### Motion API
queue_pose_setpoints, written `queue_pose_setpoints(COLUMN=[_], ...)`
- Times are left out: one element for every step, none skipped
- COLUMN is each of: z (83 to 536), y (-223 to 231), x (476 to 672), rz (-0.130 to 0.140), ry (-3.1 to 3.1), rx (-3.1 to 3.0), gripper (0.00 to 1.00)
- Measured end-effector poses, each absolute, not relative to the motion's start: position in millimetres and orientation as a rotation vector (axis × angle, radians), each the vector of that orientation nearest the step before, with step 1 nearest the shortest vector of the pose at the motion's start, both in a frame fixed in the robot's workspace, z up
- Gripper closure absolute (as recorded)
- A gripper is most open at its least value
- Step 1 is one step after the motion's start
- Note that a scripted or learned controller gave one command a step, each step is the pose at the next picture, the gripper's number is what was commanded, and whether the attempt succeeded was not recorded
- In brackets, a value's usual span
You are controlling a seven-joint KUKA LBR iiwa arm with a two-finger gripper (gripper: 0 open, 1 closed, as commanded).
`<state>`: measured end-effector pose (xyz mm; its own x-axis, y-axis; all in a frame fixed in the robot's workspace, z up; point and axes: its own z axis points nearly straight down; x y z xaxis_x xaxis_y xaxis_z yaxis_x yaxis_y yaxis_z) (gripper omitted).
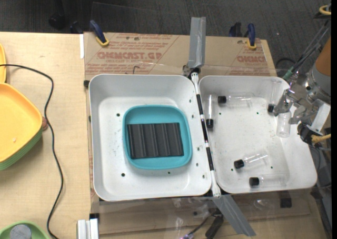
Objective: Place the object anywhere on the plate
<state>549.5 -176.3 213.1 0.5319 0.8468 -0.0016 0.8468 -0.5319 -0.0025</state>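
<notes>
Camera view: at the table's left edge lie a stack of yellow dishes (18, 122) and a black cable (52, 143), neither part of the job. The left bin (108, 180) carries the teal plate (156, 137), which sits about mid-bin with a dark ridged insert in its well and nothing else on it.

The right bin (247, 132) holds several clear vials with black caps. One vial (209, 110) lies against the bin's left wall, another (235, 100) near its far edge, a third (251, 160) toward its near edge, and a lone black cap (254, 181) sits by the near rim. A further vial (283, 125) is at the bin's right edge, just under the gripper (287, 107). It cannot be told whether the gripper is open or closed, or whether that vial is gripped or only beside it.

The step in hand looks like the pick, at the right bin's right edge. Next comes a secure hold and a lift above the bin walls. The vial then needs carrying across the shared rim and releasing over the plate.
</notes>
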Motion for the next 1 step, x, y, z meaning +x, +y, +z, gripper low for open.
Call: queue_pose_setpoints(z=[213.2], y=[-176.3], x=[549.6], rz=[0.004], ry=[-1.519], rx=[-2.748], gripper=[0.00])
